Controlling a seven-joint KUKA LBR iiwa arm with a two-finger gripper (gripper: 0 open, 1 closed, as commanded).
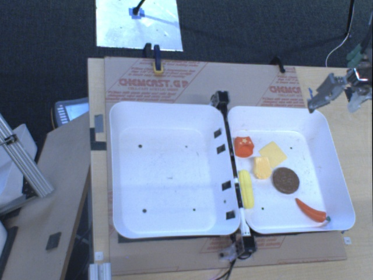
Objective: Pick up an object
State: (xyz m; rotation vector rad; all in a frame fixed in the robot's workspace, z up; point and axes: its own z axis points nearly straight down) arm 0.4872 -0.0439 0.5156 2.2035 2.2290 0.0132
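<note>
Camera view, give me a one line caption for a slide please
Gripper poised by the far corner of the right bin, which holds a tomato, cheese, cookie, corn and chili.

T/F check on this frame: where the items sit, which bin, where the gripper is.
1. All the items lie in the right bin. True.
2. The brown disc lies in the left bin. False: it is in the right bin, beside the yellow pieces.
3. The gripper is above the right bin's far right corner, apart from every item. True.
4. The red pepper lies at the far edge of the bin. False: it lies near the front right corner.
5. The corn cob lies along the right bin's left wall. True.
</note>
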